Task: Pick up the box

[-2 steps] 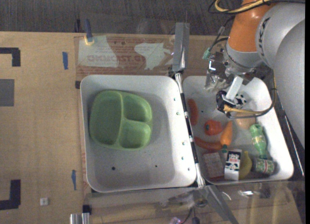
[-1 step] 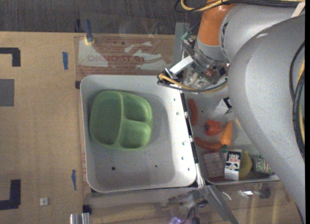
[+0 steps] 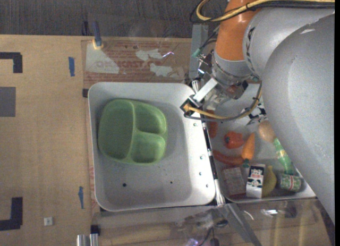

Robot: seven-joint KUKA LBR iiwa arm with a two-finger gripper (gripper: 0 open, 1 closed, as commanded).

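A: How many bins sit on the worktop [image 3: 42, 133]?

B: Two. The left bin [image 3: 138, 192] has one green divided plate [image 3: 133, 131]. The right bin [image 3: 265, 194] has one box [image 3: 256, 180], white with a cartoon face, near its lower edge beside a brown packet [image 3: 234, 180], plus one tomato [image 3: 232, 140] and one carrot [image 3: 248, 146].

A: And the pincer [image 3: 204, 101]?

B: One, above the rim between the bins, well apart from the box. Whether it is apart or together cannot be told.
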